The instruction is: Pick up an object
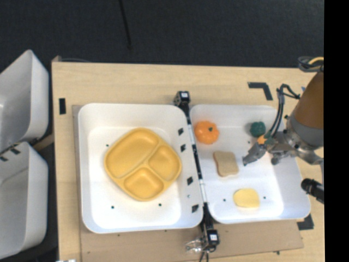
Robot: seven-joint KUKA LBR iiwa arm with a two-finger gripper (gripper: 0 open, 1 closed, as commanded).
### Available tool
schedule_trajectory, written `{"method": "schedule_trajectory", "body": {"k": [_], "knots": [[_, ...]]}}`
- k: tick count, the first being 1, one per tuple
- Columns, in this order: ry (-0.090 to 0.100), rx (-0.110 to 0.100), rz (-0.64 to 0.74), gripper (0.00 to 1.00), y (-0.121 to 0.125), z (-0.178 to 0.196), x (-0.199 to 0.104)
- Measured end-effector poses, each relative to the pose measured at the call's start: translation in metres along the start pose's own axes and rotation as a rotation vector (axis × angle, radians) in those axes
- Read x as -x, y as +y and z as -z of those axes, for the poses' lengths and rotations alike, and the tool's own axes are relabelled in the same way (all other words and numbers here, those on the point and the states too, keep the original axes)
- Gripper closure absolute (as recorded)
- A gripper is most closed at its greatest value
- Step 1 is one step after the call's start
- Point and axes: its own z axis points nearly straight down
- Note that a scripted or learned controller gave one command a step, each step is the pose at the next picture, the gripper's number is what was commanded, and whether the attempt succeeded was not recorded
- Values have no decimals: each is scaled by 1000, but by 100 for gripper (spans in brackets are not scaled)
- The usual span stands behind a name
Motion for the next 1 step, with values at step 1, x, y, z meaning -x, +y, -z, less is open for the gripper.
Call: {"method": "schedule_trajectory", "body": {"k": [1], "knots": [[0,-1,-2,0,0,-63,4]]}}
